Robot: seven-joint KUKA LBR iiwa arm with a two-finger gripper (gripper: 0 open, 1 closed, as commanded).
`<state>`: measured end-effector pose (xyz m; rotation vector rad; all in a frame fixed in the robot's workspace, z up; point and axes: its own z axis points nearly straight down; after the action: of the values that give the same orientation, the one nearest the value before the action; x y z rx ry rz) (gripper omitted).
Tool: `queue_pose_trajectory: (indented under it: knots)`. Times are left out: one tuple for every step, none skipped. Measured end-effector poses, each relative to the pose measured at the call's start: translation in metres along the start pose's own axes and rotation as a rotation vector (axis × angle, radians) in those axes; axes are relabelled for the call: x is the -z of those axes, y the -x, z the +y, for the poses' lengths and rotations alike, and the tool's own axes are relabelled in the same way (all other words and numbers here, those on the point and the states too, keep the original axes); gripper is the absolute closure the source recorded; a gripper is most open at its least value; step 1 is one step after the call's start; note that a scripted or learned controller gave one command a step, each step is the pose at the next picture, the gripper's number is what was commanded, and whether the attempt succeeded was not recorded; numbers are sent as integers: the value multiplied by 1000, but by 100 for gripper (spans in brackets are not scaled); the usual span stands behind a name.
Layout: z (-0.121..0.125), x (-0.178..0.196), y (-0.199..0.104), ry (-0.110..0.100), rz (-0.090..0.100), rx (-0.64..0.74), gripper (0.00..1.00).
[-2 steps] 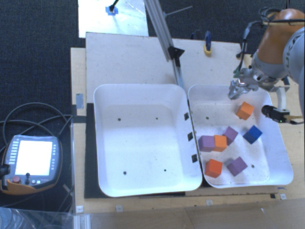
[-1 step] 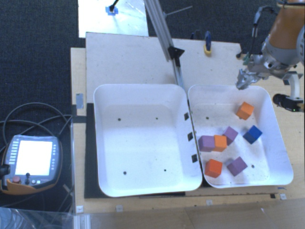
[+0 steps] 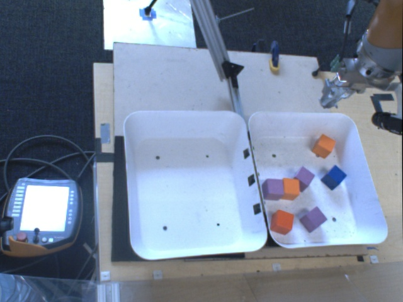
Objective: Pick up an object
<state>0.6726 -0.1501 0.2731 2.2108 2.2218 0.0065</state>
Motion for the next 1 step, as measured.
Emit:
queue_pose_trajectory:
  knots:
    - [-17,3,-42,-7,3,3,100]
